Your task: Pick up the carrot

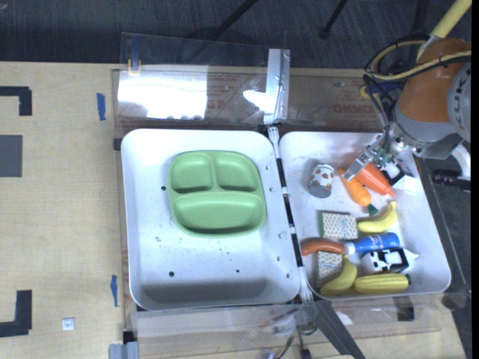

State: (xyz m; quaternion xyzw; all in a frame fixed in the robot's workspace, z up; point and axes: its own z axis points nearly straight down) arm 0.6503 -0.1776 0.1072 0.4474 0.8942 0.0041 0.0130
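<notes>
The carrot [376, 179], orange and tapered, lies at a slant in the upper part of the right bin [434, 238]. A second, smaller orange piece [358, 191] lies right beside it on its left. My gripper [376, 159] hangs directly over the carrot's upper end, low and close to it. Whether it touches the carrot is unclear from this angle. The arm with its orange band [430, 88] comes in from the upper right.
The right bin also holds a spotted white cup [322, 179], two bananas [379, 219] [340, 277], a blue bottle [374, 244], a sausage [322, 245], cracker squares [337, 224] and a cow-patterned item [391, 260]. A green divided plate [217, 191] sits in the left bin [142, 223].
</notes>
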